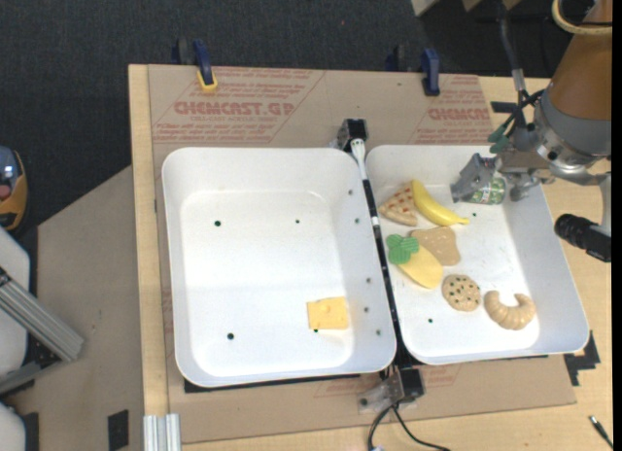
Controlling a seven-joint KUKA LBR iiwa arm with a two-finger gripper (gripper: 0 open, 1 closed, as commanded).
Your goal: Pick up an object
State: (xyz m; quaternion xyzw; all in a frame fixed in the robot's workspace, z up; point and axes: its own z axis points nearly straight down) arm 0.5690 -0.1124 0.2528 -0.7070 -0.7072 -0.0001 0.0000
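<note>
1. We see the bench [146, 245] carrying two shallow white bins side by side, clamped on a brown board so they cannot slide when the arm pushes among the toys.
2. The left bin [194, 187] holds one yellow cheese slice [328, 314], lying flat near its near-right corner, well apart from everything else.
3. The right bin [544, 264] holds the cluster of toy food: a pizza slice [397, 207] and a banana [435, 206] near the far-left corner, a green leafy piece [400, 246] touching a yellow wedge [422, 269] and a tan piece [439, 242] by the dividing wall, then a cookie [461, 292] and a croissant [510, 309] toward the near edge.
4. The arm [583, 80] reaches in from the right, and our hand [483, 187] hangs low over the far part of the right bin, just beside the banana's right end.
5. Something greenish shows at the hand, but we cannot tell whether it is a toy or part of the hand, nor whether the fingers stand wide or narrow.
6. We judge the pick is aimed at this far cluster; the banana is the nearest candidate, and its neighbours lie close enough to be nudged.
</note>
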